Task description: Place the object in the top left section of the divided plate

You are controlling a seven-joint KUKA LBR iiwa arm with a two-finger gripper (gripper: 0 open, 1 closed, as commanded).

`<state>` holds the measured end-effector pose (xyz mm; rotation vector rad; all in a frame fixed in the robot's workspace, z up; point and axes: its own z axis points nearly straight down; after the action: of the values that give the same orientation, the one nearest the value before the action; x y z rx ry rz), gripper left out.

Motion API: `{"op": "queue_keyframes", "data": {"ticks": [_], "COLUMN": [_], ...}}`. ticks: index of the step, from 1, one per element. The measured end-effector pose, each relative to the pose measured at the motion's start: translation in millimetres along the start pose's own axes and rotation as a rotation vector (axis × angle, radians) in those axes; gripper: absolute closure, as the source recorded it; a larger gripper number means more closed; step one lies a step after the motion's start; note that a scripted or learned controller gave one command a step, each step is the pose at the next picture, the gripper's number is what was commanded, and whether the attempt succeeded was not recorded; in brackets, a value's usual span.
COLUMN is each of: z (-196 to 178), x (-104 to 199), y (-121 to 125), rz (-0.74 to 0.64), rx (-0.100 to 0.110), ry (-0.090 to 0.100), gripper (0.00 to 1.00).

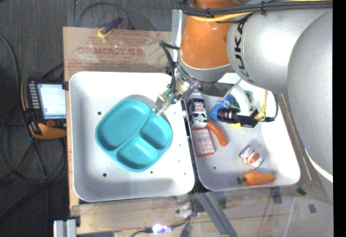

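Below, glossy turquoise three-section plate [134,133], rounded, in smooth white bin [81,122].

- Arm [281,41]: large rounded links in smooth light grey, glossy finish.
- Orange band [208,25]: wide, dome-shaped, set above the wrist.
- Marking: dark "KUKA" lettering [241,49] on the grey housing beside the orange band.
- Cables [238,10]: black and yellow lines running across the top of the orange band.
- Claw [165,99]: small, greenish tip on a grey metal wrist.

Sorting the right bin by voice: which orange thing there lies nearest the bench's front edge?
The carrot, with green at its left end; the plain orange sausage lies farther back.
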<state>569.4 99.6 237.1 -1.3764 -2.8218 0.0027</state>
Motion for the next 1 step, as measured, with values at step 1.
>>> {"op": "queue_keyframes", "data": {"ticks": [1], "z": [46.5], "x": [33.2], "y": [-83.7], "rz": [-0.072], "rx": [0.001], "ry": [0.001], "gripper": [1.0]}}
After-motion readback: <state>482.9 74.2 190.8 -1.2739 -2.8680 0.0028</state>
